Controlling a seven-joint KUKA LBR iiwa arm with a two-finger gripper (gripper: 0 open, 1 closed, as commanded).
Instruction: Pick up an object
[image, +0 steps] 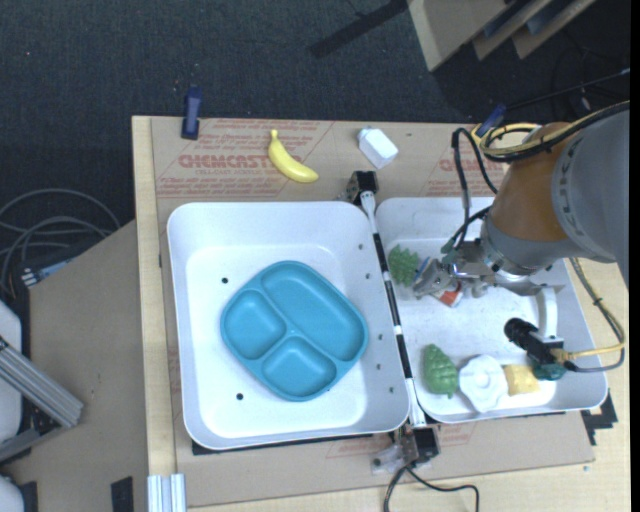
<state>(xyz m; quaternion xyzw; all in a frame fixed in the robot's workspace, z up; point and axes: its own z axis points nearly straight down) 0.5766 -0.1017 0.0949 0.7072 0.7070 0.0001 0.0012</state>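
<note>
Bench | left bin (190, 235): blue tray (290, 328) | right bin (580, 395): broccoli (438, 368) | jaws (440, 282): state unclear

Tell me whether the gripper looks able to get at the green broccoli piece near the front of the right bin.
Probably yes. That broccoli piece lies uncovered in the right bin, only a white object beside it, and the gripper hangs over the same bin.

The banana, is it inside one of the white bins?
No, the banana lies on the bench, outside and behind the left bin.
</note>
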